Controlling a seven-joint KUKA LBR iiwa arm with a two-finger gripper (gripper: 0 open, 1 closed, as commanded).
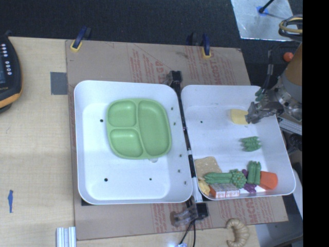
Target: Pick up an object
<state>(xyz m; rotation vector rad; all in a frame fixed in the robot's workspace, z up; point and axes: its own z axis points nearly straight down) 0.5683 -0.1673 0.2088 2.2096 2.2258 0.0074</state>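
In the right bin (205, 99) a pale yellow piece (237, 117) lies near the far right. My gripper (253, 116) hangs just to its right, fingertips low beside it, touching or nearly so. A small green bean bundle (250, 143) lies alone in mid-bin. Along the near edge lies a heap: a slice of toast (207, 165), a green broccoli piece (226, 178), a green pod (253, 171), an orange carrot (269, 179), a pink box (225, 192) and a purple bit (250, 188).
The left bin (92, 138) holds a green divided plate (139, 128). Clamps (205, 45) pin the cardboard at the back. A black-and-orange pendant (6, 71) lies at far left. A tan curled object (237, 231) sits on the bench in front of the bins.
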